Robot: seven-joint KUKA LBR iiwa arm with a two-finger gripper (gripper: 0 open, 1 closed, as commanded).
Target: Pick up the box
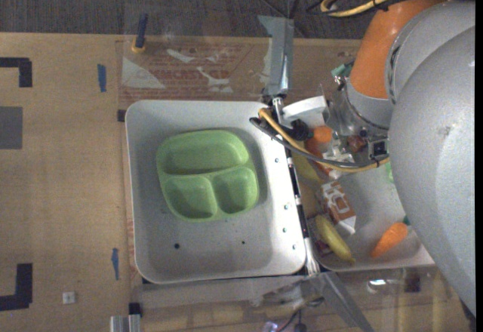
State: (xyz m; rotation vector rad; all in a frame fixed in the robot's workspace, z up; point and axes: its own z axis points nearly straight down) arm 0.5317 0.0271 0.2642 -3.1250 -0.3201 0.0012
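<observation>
Grey arm looms nearest, its gripper lowered into the right bin; the gripper's state cannot be told. Beneath it, the box lies among banana and carrot, apparently not yet lifted. Farther left sits a green divided plate.

Even, fairly bright overhead light — soft shadows, slightly grainy, mildly blurred throughout.
</observation>
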